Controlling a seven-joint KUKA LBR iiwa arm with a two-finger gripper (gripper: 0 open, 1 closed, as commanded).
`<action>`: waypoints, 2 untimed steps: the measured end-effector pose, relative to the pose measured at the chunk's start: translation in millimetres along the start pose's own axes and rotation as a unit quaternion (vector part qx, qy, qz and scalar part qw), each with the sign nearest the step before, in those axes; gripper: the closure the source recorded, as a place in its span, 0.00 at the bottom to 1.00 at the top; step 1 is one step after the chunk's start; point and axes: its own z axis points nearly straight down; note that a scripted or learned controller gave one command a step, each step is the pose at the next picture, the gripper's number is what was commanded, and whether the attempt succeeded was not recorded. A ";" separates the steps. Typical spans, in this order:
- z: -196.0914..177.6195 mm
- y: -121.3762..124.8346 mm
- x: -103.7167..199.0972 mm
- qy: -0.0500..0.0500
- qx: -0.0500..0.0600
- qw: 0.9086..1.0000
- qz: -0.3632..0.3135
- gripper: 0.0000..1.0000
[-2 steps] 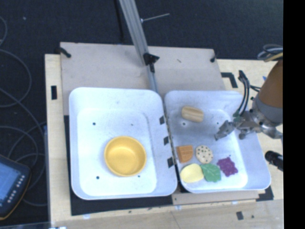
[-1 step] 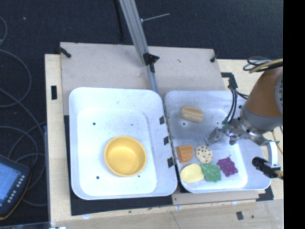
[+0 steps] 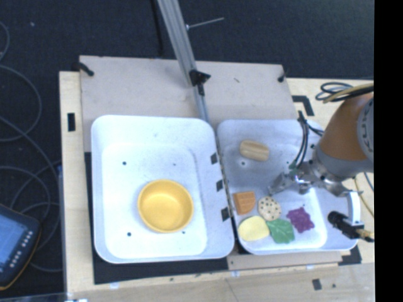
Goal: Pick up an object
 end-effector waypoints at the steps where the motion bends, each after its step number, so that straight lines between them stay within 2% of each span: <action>1: -12.1 1.2 -0.7 0.000 -0.003 1.000 0.003 1.00; 2: -75.6 -1.1 -3.6 0.000 -0.004 1.000 0.000 1.00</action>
